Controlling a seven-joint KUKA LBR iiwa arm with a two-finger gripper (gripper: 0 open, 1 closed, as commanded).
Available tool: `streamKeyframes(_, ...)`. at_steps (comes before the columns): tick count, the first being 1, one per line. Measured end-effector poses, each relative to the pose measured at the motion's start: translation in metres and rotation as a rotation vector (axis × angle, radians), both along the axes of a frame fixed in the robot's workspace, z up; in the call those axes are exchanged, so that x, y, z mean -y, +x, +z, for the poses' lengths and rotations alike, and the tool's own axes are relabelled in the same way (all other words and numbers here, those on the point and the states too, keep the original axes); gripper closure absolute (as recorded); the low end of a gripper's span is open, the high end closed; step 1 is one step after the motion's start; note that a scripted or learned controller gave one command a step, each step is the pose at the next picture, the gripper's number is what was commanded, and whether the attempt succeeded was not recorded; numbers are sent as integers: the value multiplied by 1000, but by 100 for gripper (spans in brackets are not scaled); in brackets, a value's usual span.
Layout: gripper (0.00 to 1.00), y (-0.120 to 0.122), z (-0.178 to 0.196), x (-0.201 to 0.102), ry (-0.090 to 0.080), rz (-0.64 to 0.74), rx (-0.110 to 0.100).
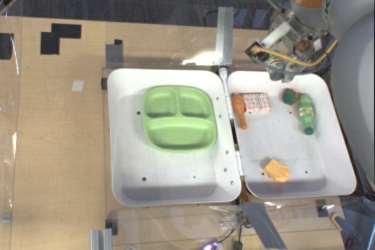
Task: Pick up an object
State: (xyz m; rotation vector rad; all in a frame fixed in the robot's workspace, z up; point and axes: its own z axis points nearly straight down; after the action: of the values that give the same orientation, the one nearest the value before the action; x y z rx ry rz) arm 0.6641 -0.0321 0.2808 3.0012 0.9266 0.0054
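The right bin (328, 143) holds an orange carrot-like piece (239, 110) at its left wall, with a small pink and white box (256, 103) just beside it. Near the back right lie a green bottle (306, 115) and a small dark green ball (289, 96). A yellow-orange chunk (276, 170) sits toward the front. My gripper (282, 72) hangs over the bin's back edge, above and left of the green ball, with wires around the wrist. Nothing shows between its fingers.
The left bin (126, 173) holds a green divided plate (179, 117). A metal post (225, 38) stands behind the seam between the bins. The grey arm (351, 20) fills the upper right and overhangs the right bin's far side.
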Motion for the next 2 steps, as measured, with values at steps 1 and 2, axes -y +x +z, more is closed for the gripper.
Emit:
streamKeyframes(1, 100, -9, -84, 101, 0, -168, -3)
streamKeyframes(2, 100, -5, -94, 21, 4, -365, -1)
